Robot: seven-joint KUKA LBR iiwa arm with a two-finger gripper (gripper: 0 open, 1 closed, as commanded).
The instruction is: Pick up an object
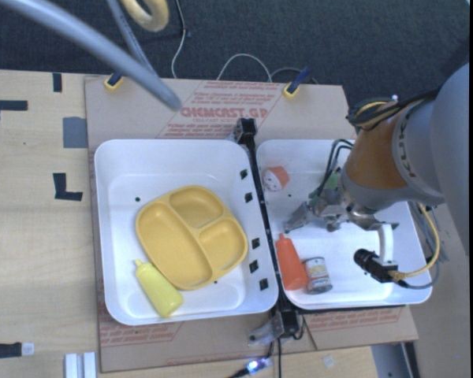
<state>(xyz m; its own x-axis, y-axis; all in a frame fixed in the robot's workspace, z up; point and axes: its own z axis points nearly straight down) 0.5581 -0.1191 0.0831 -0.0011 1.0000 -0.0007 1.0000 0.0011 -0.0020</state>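
Where the right bin (414,294) meets the central black divider (256,203), an orange bottle (290,262) lies on its side, a smooth, tapered plastic shape with its narrow end toward the far side. It sits just below and slightly left of the gripper (303,215), apart from it. A small can (318,275), cylindrical with a printed label, rests just beside the bottle on its right. A round orange-and-white piece (275,177) lies above and left of the gripper, near the divider. Whether the gripper is open or closed cannot be told from this angle. The arm (394,160), grey with a glossy orange band, enters from the right over the same bin. Within the left bin (114,160), a yellow divided plate (191,235) with three rounded compartments lies flat, and a yellow squeeze bottle (158,289) lies just beside its lower left edge. Both bins are shallow, white and smooth, set on printed cardboard (221,109).
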